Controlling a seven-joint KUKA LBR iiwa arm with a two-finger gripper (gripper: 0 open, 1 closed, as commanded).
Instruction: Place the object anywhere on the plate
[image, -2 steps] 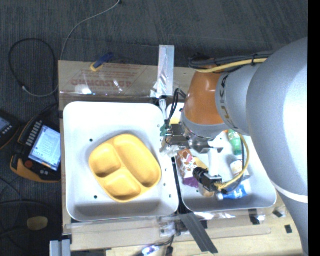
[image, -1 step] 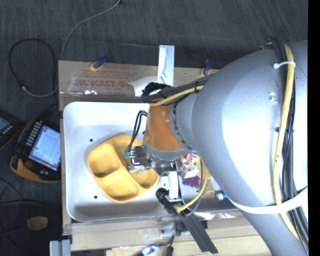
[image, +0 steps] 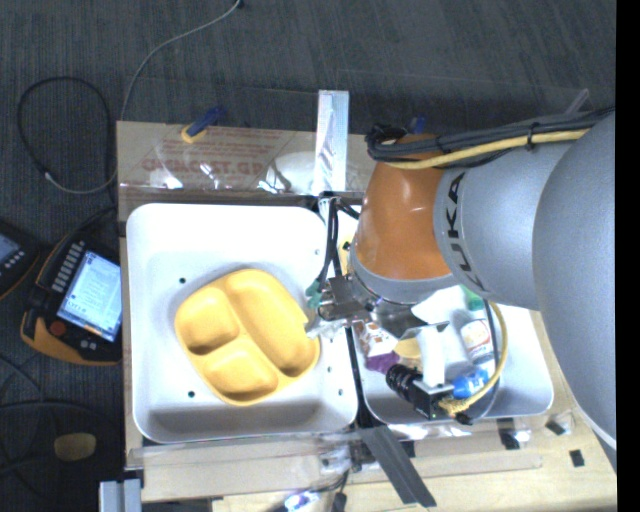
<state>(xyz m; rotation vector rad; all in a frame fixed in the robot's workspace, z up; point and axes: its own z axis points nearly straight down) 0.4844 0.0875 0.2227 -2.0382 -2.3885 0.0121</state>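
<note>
A yellow plate (image: 243, 332) with three compartments lies in the left white bin (image: 160, 240), nothing resting on it. My gripper (image: 328, 302) hangs below the orange wrist band, over the divider between the two bins and right at the plate's right rim. A small green bit (image: 313, 290) shows at the gripper's left side; I cannot tell whether it is a held thing. Under the wrist in the right bin (image: 530, 395) lie several small objects, partly hidden by the arm: a dark purple packet (image: 378, 346), a yellow piece (image: 409, 348) and a white bottle (image: 476, 340).
The grey arm (image: 540, 220) covers most of the right bin. A blue thing (image: 468, 384) lies near that bin's front. Behind the bins sits a cardboard sheet with clear plastic bags (image: 215, 160). A handheld pendant (image: 80, 295) lies on the floor to the left.
</note>
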